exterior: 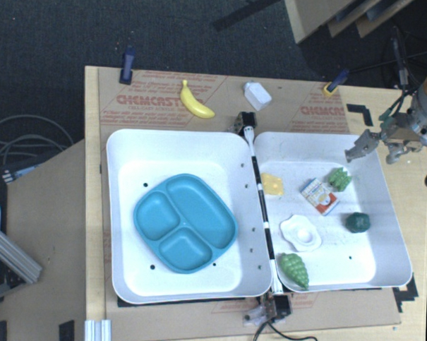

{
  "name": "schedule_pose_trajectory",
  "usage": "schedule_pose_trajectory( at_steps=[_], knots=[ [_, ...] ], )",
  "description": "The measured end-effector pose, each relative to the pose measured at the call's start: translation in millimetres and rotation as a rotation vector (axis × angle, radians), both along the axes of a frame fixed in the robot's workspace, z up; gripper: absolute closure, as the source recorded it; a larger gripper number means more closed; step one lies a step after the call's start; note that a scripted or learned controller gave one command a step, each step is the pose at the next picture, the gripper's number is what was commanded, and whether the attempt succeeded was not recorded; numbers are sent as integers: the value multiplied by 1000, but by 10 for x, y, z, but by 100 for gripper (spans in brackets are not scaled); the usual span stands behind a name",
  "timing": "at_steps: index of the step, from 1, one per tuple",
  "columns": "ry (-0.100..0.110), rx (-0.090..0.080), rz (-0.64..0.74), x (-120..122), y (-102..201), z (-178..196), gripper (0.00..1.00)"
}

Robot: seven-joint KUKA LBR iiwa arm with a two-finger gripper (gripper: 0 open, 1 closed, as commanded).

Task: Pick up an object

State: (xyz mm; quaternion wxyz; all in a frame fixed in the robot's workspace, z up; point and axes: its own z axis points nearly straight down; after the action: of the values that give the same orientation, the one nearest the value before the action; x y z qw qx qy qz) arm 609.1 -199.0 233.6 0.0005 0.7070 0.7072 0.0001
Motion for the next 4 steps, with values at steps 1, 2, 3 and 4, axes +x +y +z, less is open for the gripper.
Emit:
schedule_pose_trajectory(
  at_steps=[1,2,3,4],
  knots=[
    [6,2,1,132,73,-1054,0],
    [-8,-1,-1,-64,184,-1446,0],
    [-10,-2,-1,-338,392,-1445,0],
    [-14,-4,-2,-327,391,-1337,100]
  ],
)
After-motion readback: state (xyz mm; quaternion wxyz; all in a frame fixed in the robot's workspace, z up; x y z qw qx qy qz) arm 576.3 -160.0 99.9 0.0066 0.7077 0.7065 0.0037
